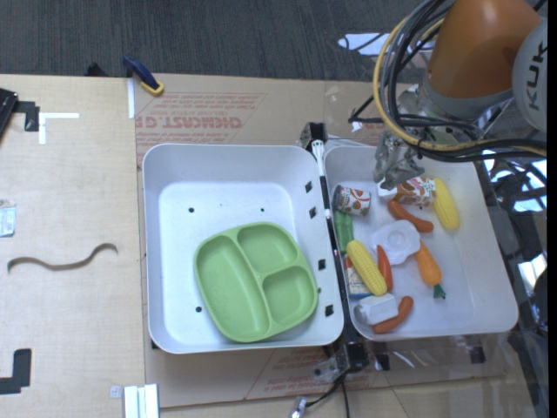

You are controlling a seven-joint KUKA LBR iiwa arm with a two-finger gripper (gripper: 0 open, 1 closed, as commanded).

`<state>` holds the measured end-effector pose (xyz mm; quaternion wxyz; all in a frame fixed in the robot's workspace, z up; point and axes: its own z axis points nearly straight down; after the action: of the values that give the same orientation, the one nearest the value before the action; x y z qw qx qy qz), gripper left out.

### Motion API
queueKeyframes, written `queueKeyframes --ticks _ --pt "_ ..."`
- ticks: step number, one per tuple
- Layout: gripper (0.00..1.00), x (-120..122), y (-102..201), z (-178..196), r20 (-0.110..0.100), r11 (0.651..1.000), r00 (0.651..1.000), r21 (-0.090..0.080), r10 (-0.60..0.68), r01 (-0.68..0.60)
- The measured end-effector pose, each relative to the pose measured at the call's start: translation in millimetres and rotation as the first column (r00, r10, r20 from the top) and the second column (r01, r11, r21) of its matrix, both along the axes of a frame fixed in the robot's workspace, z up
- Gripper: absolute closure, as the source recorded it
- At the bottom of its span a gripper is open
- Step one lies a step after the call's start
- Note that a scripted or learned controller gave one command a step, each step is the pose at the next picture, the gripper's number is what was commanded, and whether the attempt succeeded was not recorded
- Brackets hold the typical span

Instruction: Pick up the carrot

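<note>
The carrot is short and orange with a small green top. It lies in the right bin, right of the middle. My gripper hangs over the back left part of that bin, well behind the carrot and apart from it. It stands just above a small orange-and-white pack. Grey wrist parts and cables hide its tip, and nothing shows in its grasp.
The right bin also holds two yellow corn cobs, two red sausages, a thin orange stick, a can and a white round piece. The left bin holds a green divided plate.
</note>
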<state>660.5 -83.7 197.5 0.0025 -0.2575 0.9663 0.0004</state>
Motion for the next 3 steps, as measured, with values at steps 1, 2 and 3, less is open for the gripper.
queueKeyframes --ticks 1,2,3 --pt "1.0 1 -1 8 0.003 1.0 1.0 0.002 -0.005 0.005" --pt "0.0 1 -1 8 0.003 1.0 1.0 0.002 -0.005 0.005" --pt "0.0 -52 -31 -65 -0.004 0.989 0.989 -0.001 0.15 -0.15"
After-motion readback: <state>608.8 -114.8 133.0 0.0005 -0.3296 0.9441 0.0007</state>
